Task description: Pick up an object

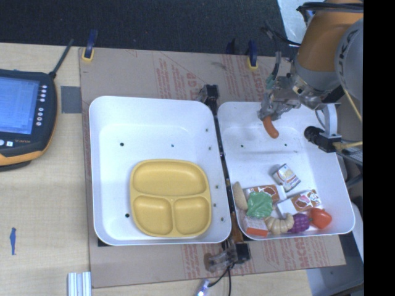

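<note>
My gripper [270,117] hangs over the far part of the right bin [247,142], shut on a small orange-red sausage [271,128] that sticks out below the fingers, above the bin floor. Near that bin's front edge lie several toy foods: a green leafy piece [260,205], a purple grape bunch [300,222], a red tomato [321,217], a pale bread piece [239,195] and small printed cartons [287,176]. The left bin [111,122] holds a yellow divided plate [170,197].
A tablet with an orange rim [23,116] lies on the bench at the far left. Clamps [89,45] hold the cardboard sheet under the bins. A black fixture [321,138] juts over the right bin's right wall.
</note>
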Action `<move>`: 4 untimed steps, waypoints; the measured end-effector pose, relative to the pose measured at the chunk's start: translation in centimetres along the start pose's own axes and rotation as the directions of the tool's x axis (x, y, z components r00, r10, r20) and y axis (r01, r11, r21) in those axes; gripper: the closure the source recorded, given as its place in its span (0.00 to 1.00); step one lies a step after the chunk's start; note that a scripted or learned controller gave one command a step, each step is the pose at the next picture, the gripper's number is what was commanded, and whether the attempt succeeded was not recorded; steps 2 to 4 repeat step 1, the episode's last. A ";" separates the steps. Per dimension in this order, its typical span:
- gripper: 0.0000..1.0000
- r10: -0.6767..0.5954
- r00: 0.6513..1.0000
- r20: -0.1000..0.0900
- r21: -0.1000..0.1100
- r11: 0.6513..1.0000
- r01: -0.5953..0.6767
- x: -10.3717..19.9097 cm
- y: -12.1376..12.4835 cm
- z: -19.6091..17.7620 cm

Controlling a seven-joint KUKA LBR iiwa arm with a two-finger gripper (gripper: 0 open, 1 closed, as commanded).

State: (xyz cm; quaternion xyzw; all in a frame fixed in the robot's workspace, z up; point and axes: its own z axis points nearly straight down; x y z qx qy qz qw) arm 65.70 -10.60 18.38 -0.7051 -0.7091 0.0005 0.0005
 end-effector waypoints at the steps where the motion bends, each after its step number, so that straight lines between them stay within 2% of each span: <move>1: 1.00 -0.001 1.000 0.001 0.003 1.000 0.001 5.6 -3.9 -0.8; 4: 1.00 -0.001 1.000 0.001 0.003 1.000 0.001 5.6 -3.9 -0.8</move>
